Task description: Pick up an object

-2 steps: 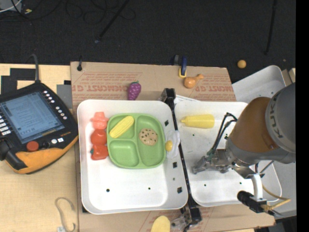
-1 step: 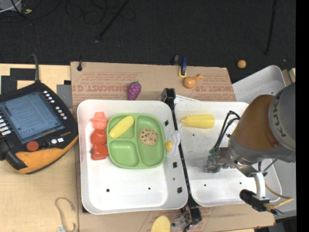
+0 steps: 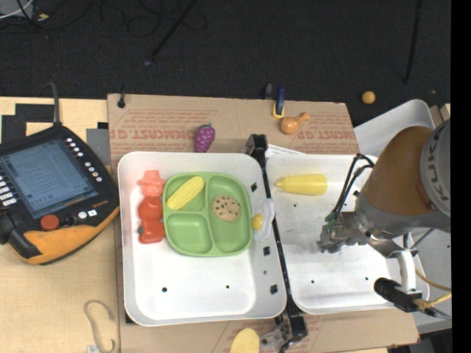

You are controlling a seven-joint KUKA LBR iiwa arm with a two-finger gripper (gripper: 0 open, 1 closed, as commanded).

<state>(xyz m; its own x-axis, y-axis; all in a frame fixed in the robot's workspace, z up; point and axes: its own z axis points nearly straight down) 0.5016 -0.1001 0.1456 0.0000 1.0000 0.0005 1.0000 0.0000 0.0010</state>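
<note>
I see the gripper (image 3: pixel 333 237) low over the right bin (image 3: pixel 324 300), but its fingers are a dark blur and I cannot tell whether they are apart or closed; nothing shows between them. From it, the yellow bottle (image 3: pixel 300 184) lies at eleven o'clock near the bin's far edge, well apart. Bare white floor opens toward six and seven o'clock. At nine o'clock runs the divider between bins. Beyond it, the left bin (image 3: pixel 191 293) holds a green tray (image 3: pixel 193 237) with corn (image 3: pixel 184 191) and a cookie (image 3: pixel 227 208), a red figure (image 3: pixel 150 213) beside it.
</note>
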